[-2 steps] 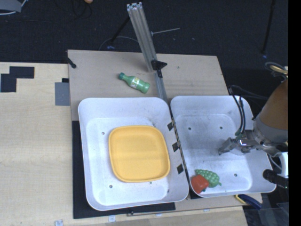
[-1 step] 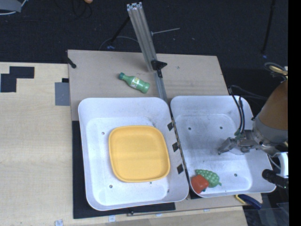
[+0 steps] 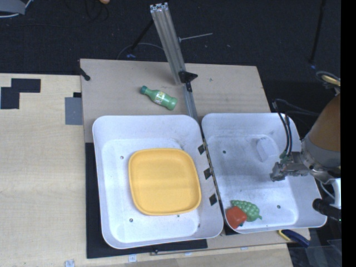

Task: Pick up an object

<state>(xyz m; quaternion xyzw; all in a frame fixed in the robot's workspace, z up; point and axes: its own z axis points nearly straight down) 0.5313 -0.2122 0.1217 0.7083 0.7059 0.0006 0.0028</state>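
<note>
Two shallow white bins with rounded corners and a matte, lightly speckled plastic look sit side by side on the pale table (image 3: 222,79), the left bin (image 3: 105,149) in the lower centre of the frame and the right bin (image 3: 245,124) toward the lower right. The left bin holds one thing: a smooth yellow plate (image 3: 164,181), squarish with soft rounded corners and a raised rim, lying flat near its middle. The right bin holds two things. One is a small toy strawberry (image 3: 236,216), red and glossy, with bumpy green leaves beside it, lying at the bin's lower left corner close to the wall. The other is a pale, translucent, roughly cylindrical object (image 3: 265,148) in the upper middle of that bin, hard to make out against the white floor; it may be a small clear cup on its side. The gripper (image 3: 280,171), dark metal with black cables looping above it, hangs over the right side of the right bin, well apart from the strawberry; whether it is open or closed cannot be told at this angle. Outside the bins, one small green plastic bottle (image 3: 159,97) lies on its side on the table above the left bin, beside a slanted ribbed aluminium bar (image 3: 169,38).
</note>
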